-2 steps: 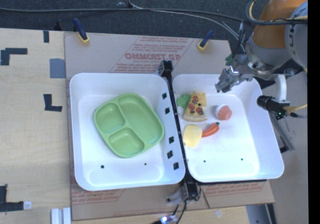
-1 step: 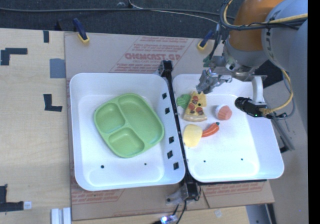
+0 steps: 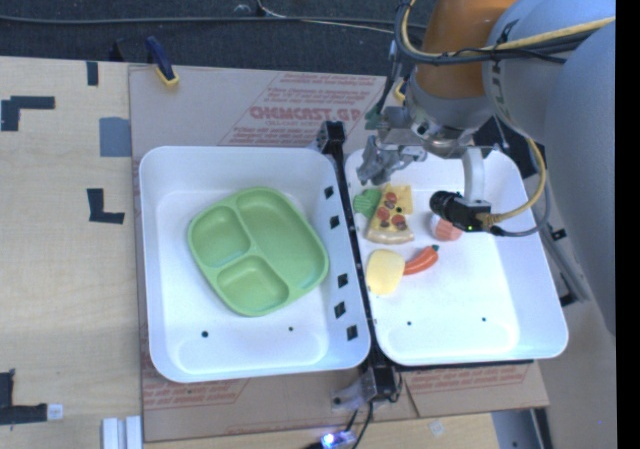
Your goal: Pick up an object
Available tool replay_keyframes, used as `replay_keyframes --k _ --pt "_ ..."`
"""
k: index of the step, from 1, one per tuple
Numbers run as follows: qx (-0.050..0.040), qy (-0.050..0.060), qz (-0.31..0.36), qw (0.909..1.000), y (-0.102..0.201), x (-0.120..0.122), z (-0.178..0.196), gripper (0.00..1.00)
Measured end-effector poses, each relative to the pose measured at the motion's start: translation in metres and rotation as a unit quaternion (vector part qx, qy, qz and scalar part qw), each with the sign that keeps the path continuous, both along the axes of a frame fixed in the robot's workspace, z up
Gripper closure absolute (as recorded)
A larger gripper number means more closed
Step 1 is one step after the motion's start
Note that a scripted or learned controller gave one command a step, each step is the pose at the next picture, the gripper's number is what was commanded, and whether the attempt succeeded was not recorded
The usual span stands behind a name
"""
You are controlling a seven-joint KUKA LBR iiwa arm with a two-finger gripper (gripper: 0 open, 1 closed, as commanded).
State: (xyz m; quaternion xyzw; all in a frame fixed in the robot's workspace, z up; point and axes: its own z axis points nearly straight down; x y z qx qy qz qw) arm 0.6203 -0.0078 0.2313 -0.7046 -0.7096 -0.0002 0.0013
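Two shallow white plastic bins sit side by side on a sheet of brown printed cardboard [image 3: 290, 107] that covers the pale wooden table [image 3: 60, 267]. The left bin [image 3: 165, 337] holds a light green plastic tray with three compartments [image 3: 258, 250], lying flat and turned at a slant near the bin's middle. The right bin [image 3: 500, 327] holds the small toy foods, gathered in its upper left part close to the black divider strip [image 3: 345, 237] between the bins. A toy pizza slice with red and dark toppings [image 3: 391, 214] lies with a small green leafy piece [image 3: 366, 202] touching its left edge. Just below it sits a rounded yellow toy fruit [image 3: 384, 271], and an orange toy carrot with a green tip [image 3: 422, 260] rests against that fruit's right side. A small orange-red rounded piece [image 3: 446, 228] lies to the right of the pizza slice, just under a black cylindrical part on the arm's cabling. The grey arm with its orange band [image 3: 470, 27] reaches in over the far edge of the right bin, and the gripper [image 3: 380, 165] hangs just above the top of the pizza slice and the green piece. Its metal fingers point down toward them, but whether they are spread or closed cannot be told, and nothing is visibly between them. A blue and yellow clamp [image 3: 160, 61] grips the cardboard's far left corner.
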Motion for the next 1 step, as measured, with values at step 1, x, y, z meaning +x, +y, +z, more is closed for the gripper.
replay_keyframes --k 1 --pt "-0.0007 0.000 0.000 1.0000 0.0517 0.0167 -0.0086 1.00"
